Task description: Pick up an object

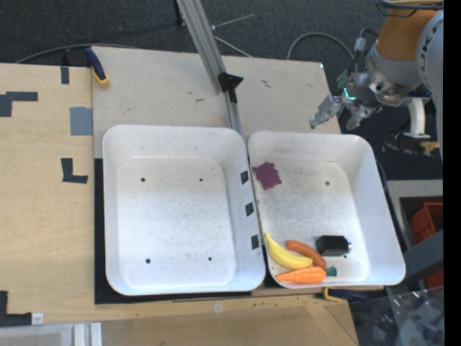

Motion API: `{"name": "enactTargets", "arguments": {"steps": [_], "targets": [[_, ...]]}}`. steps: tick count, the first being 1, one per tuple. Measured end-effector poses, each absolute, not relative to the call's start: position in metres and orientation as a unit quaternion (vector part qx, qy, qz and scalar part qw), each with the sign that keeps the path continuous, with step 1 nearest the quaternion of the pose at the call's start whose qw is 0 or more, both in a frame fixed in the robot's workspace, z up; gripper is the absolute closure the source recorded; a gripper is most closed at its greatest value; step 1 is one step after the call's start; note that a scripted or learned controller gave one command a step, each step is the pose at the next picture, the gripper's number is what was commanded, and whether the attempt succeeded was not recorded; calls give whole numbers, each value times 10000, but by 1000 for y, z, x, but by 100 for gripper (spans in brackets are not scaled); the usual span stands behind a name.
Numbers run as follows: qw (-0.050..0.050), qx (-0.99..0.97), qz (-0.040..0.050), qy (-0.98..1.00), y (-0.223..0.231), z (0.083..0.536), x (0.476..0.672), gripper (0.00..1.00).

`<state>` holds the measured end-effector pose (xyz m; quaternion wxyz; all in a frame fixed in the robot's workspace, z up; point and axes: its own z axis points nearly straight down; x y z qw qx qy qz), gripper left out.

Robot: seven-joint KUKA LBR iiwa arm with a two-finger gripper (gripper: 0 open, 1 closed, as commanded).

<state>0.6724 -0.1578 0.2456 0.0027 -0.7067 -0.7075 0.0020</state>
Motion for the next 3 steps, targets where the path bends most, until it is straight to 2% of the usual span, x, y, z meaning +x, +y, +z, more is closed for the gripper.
{"name": "enactTargets", "arguments": {"steps": [1, 2, 3], "targets": [[3, -7062, 10, -7080, -158, 249, 673, 0], [16, -7064, 22, -7078, -159, 205, 677, 0], [23, -7065, 25, -7077, -158, 151, 665, 0]]}}
